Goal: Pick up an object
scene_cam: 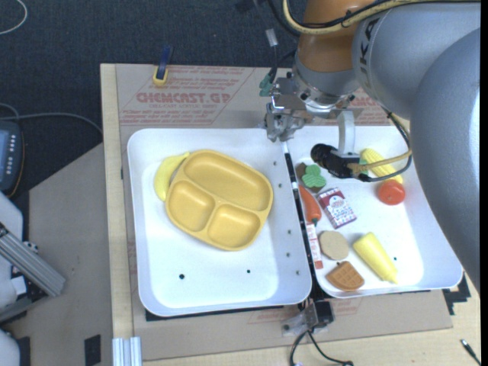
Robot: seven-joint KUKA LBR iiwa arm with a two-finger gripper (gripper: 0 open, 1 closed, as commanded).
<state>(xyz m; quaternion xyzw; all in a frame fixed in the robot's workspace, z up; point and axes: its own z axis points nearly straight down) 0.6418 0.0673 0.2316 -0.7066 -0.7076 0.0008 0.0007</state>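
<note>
Leftward, bin [145, 227] holds yellow divided tray [217, 199]

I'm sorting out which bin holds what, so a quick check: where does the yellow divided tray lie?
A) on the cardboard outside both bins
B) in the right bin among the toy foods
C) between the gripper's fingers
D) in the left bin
D: the yellow divided tray rests on the floor of the left bin, while the small toy foods such as the red tomato lie in the right bin.
</note>
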